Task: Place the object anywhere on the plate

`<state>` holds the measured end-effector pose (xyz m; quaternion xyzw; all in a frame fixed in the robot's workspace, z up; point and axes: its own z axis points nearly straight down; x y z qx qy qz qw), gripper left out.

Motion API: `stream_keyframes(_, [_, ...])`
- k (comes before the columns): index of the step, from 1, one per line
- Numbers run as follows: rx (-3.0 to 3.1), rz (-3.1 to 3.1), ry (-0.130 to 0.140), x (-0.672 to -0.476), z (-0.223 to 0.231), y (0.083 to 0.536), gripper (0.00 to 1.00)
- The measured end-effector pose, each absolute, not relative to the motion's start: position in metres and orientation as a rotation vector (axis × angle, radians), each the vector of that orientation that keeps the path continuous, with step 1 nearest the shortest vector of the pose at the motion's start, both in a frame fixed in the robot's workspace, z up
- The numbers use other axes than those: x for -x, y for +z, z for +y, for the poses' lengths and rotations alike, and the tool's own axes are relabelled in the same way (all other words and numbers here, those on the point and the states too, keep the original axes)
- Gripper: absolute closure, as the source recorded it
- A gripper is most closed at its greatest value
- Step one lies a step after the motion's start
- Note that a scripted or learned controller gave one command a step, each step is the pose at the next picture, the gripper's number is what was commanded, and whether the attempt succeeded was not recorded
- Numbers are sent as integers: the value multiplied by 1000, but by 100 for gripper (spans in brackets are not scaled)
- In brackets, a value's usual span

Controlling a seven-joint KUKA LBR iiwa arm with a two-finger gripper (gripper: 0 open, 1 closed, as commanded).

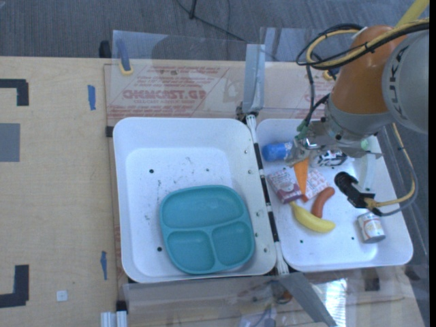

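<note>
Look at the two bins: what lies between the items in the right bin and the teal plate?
The two bins' adjoining rims run between the right bin's items, such as the banana, and the teal plate in the left bin. Nothing else visible blocks the way.

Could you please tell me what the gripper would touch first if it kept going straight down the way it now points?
Probably the orange carrot-shaped piece or the snack packet beside it, on the right bin's floor; the gripper hangs above them, though depth is unclear from this slanted view.
</note>
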<state>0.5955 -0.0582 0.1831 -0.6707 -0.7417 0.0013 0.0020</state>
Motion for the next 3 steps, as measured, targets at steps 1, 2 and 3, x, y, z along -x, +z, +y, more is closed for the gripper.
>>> stream_keyframes(1, [2327, -2103, 8, -570, 50, 183, 100])
stream_keyframes(2, [2256, -2180, 9, -544, 121, 154, 100])
stream_keyframes(3, [2259, -2178, 8, -545, 120, 154, 0])
